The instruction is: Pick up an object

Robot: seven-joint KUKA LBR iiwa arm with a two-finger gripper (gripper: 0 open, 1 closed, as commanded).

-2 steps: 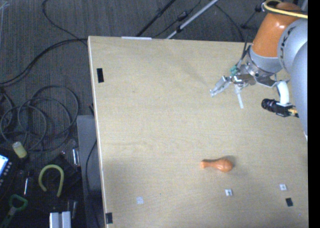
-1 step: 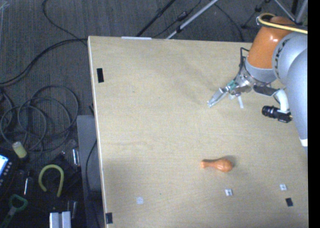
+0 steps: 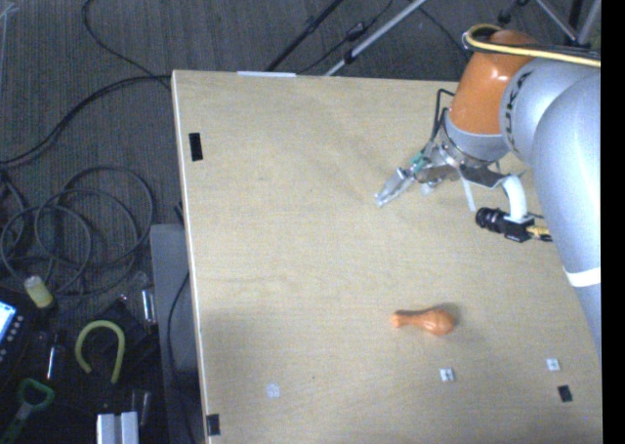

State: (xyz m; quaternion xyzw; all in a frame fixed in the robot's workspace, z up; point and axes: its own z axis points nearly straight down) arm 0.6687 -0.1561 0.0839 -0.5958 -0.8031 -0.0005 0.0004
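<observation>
Nothing sits between the fingers of the gripper [image 3: 389, 192]; they look nearly closed, though the view is too small to be sure. It hangs tilted over bare bench [image 3: 293, 237], well apart from the toy [image 3: 427, 320] nearer the front edge. That toy is orange and pear-shaped, lying on its side.

Light wooden bench top [image 3: 293, 237]: one orange pear-shaped object [image 3: 427, 320] lying on its side; small black and white markers [image 3: 195, 146] near edges.
</observation>
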